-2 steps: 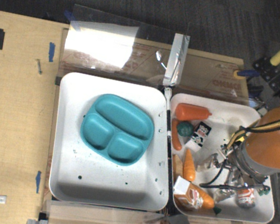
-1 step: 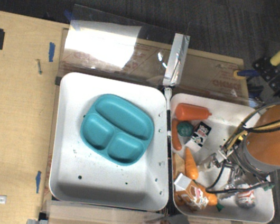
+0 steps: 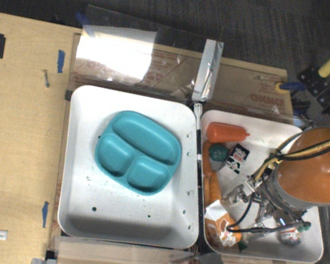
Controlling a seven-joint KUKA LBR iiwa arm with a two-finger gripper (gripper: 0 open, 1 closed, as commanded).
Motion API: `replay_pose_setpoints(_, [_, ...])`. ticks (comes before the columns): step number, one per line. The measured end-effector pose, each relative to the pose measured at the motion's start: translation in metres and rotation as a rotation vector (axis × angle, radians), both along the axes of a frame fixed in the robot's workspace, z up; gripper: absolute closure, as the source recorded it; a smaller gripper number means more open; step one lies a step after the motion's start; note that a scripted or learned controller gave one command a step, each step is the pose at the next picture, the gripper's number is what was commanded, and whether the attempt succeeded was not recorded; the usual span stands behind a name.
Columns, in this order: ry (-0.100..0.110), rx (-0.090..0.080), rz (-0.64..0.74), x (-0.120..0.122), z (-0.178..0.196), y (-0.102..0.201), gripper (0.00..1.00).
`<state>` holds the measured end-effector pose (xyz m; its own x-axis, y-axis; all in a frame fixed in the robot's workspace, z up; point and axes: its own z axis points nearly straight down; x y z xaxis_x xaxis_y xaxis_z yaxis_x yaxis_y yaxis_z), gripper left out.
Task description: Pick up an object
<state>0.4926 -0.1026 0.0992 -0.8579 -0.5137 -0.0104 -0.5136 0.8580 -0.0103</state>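
I read the arm (image 3: 312,173) low over the right bin (image 3: 315,249); gripper (image 3: 252,204) state I cannot tell amid cabling; candidate objects lie at that bin's left side: orange piece (image 3: 226,132), teal ball (image 3: 218,151); teal divided plate (image 3: 139,151) occupies left bin (image 3: 76,207).

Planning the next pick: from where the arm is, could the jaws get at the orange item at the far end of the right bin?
Probably yes. The orange item lies apart from the arm's wrist, with bare bin floor beside it and nothing lying over it. Only a small teal object sits close by.
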Motion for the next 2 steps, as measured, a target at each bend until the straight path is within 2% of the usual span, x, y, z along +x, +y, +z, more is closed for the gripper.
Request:
replay_pose_setpoints(1, [-0.006, 0.001, 0.002, 0.002, 0.010, 0.002, 1.00])
replay_pose_setpoints(2, [-0.001, 0.001, 0.103, 0.034, 0.139, -0.005, 1.00])
